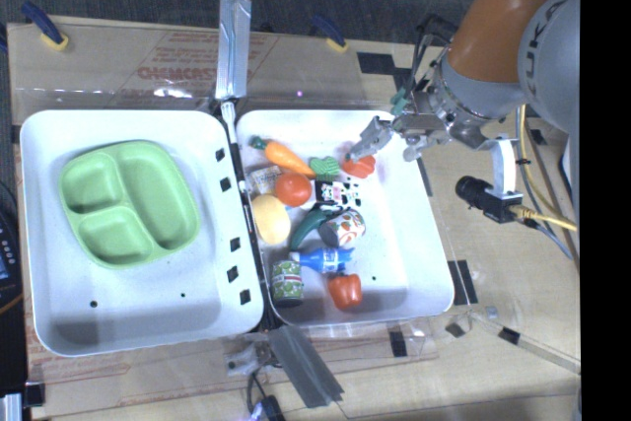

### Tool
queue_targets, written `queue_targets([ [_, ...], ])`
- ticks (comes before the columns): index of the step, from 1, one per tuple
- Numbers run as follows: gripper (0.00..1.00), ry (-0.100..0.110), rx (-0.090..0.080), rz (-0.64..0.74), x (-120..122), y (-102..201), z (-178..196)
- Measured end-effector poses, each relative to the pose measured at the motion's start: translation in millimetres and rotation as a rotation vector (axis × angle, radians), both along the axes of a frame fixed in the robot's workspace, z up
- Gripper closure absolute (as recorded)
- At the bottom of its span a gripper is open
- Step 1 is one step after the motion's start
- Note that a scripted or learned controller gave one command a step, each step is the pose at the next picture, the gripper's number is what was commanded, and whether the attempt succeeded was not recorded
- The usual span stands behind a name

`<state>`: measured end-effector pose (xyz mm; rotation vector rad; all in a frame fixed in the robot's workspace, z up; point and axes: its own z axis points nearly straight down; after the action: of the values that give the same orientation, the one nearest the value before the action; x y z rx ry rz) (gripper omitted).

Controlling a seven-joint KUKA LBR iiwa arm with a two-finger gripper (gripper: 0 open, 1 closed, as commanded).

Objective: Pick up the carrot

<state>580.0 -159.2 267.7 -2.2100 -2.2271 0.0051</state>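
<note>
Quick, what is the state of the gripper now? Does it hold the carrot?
Gripper: open, holding nothing, over the right bin. The carrot lies apart from it, to its left in the picture.

Faint red print stands on the clear plastic sheet (187, 64) behind the bins; its largest line seems to begin "CHEMCAS", but the letters are too blurred to be sure. Part of the white lettering "KUKA" shows on the grey arm (557, 35). The small can (287, 280) carries a label too small to read.
</note>
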Motion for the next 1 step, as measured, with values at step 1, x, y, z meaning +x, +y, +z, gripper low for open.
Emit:
queue_targets([
  [1,0.00,0.004,0.000,-0.075,53.0,53.2,-86.8],
])
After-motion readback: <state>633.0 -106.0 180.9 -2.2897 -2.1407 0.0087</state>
